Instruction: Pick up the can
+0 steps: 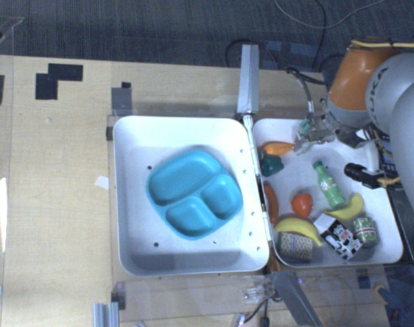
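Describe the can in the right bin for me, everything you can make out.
The can is small and looks like metal, with a green label bearing some red and a pale top rim. It sits in the right bin, in the corner nearest the camera on the arm's side, apparently upright. A banana lies against its far side and a black-and-white carton sits beside it.

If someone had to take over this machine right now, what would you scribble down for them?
Gripper: over the far edge of the right bin, above the carrot, holding nothing that shows; finger state unclear.
Can: lying in the right bin's near right corner, beside a banana and a black-and-white carton.
Left bin: holds a blue divided tray.
Done: nothing yet; can untouched.
Left: move to the can, grasp it, lift.
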{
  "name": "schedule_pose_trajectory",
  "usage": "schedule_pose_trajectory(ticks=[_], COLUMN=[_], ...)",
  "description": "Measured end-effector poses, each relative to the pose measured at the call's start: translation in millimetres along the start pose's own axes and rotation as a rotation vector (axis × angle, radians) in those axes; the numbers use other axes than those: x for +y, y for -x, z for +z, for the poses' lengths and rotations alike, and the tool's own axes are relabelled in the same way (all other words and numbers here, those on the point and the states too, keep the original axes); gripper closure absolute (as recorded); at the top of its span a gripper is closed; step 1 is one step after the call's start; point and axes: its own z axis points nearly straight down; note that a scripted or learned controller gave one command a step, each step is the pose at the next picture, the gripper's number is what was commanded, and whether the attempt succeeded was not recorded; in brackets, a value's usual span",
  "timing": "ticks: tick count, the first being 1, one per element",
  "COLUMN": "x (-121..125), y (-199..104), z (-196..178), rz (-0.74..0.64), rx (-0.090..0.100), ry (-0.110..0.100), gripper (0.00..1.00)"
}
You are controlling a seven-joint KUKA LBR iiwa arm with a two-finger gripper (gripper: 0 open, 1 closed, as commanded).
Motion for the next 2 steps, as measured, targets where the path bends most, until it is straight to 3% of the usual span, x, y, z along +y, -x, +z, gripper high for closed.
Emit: schedule_pose_trajectory(ticks=[1,2], x=[3,-2], y=[-1,9], z=[-14,-53], rz=[-0.004,0.098], rx=[-0.003,-0.001], ry=[0.008,0.001], gripper=[1.0,1.0])
